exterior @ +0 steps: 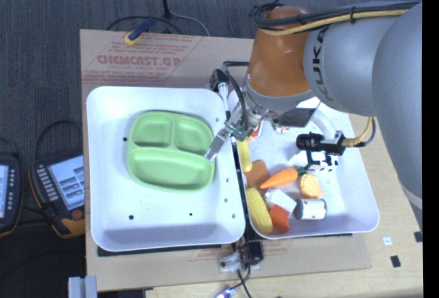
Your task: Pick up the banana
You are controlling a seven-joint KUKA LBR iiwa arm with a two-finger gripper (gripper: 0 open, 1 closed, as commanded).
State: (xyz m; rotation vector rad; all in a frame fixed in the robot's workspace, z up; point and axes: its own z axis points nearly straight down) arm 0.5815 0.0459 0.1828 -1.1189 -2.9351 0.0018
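A narrow yellow piece, which looks like the banana (244, 154), lies at the left edge of the right bin (357, 218), just beside the divider. Most of it is hidden under the gripper. The gripper (228, 135) hangs low over the divider between the two bins, directly above and slightly left of that yellow piece. Its tip reaches toward the right rim of the green plate (168, 152). I cannot make out anything held in it.
The green three-part plate lies in the left bin (110, 221). The right bin holds a corn cob (257, 209), a carrot (279, 178), a brown-orange piece (258, 171), a yellow fruit (310, 185), a white can (310, 209) and a red piece (280, 219).
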